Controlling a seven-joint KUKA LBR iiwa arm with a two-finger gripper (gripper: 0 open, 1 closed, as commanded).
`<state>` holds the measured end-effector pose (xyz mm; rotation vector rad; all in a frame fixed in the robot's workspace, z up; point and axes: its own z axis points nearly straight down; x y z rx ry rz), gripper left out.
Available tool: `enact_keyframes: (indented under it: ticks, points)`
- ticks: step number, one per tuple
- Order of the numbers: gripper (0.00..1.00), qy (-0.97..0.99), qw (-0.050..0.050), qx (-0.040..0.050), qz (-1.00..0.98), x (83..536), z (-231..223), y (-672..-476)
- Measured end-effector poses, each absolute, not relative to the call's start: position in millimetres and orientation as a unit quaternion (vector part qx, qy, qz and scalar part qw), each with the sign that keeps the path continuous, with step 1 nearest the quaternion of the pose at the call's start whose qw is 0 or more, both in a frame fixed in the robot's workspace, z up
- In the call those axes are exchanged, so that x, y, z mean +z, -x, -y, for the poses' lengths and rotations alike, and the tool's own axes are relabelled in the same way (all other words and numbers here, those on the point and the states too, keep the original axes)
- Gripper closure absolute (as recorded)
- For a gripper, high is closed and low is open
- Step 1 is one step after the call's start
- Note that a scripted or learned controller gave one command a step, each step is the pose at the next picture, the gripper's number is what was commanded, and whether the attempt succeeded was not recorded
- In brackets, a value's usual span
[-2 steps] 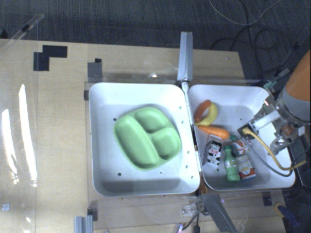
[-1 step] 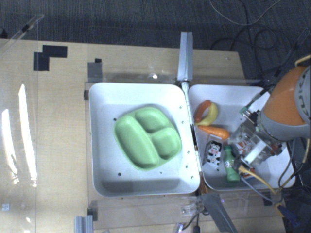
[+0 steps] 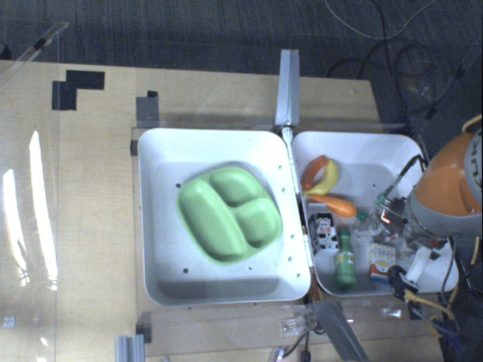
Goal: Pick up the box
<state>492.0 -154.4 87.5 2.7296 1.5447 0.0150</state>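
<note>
The arm (image 3: pixel 453 191) enters from the right edge, its orange band and grey wrist bent low over the right bin's (image 3: pixel 377 145) right side. The jaws (image 3: pixel 389 217) hang amid cables and white fittings just above the bin floor; whether they are released or clenched cannot be told, since the wrist hardware hides them. The box (image 3: pixel 382 260), small and white with coloured print, lies on the floor of the right bin near its front right corner, just below the wrist and close beside a white fitting of the arm. To its left a green bottle (image 3: pixel 345 261) lies lengthwise near the front wall, and a small black-and-white packet (image 3: pixel 323 230) rests just behind the bottle, against the divider. Farther back lie an orange carrot (image 3: pixel 336 204), then a yellow banana (image 3: pixel 327 176) with a red-orange piece (image 3: pixel 312 172) curved beside it. The left bin (image 3: pixel 162 157) holds a green tray (image 3: pixel 229 213) with three compartments, set at a slant. Both bins sit on the pale wooden table (image 3: pixel 90 202), with black cables (image 3: pixel 377 21) looping on the dark floor beyond.
</note>
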Motion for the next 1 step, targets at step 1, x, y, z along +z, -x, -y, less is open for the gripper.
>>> enact_keyframes:
  ticks: [1]
  points:
    - [1.00,-0.870,0.003,0.0063,-0.493,96.6,154.0,-495.1]
